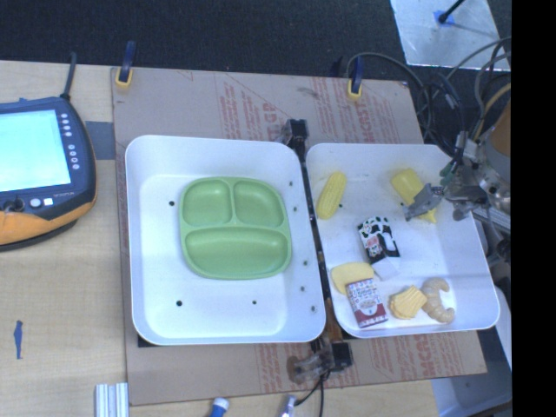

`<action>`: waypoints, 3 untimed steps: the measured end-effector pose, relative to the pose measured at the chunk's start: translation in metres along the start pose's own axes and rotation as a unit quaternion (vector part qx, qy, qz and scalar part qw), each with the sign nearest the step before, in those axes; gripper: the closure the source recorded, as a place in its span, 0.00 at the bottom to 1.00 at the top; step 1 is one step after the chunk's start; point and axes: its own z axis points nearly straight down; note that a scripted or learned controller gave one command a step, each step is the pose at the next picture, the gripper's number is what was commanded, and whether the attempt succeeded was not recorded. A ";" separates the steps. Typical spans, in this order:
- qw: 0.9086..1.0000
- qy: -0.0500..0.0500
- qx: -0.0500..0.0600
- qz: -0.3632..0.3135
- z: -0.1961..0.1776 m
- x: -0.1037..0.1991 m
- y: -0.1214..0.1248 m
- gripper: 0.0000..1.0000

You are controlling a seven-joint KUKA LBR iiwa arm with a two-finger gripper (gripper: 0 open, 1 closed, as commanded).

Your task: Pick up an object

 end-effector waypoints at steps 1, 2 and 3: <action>1.000 0.000 0.001 -0.001 0.106 0.077 0.008 0.00; 1.000 -0.002 -0.001 -0.002 0.094 0.075 0.010 1.00; 1.000 0.001 -0.001 0.000 0.005 0.150 0.005 1.00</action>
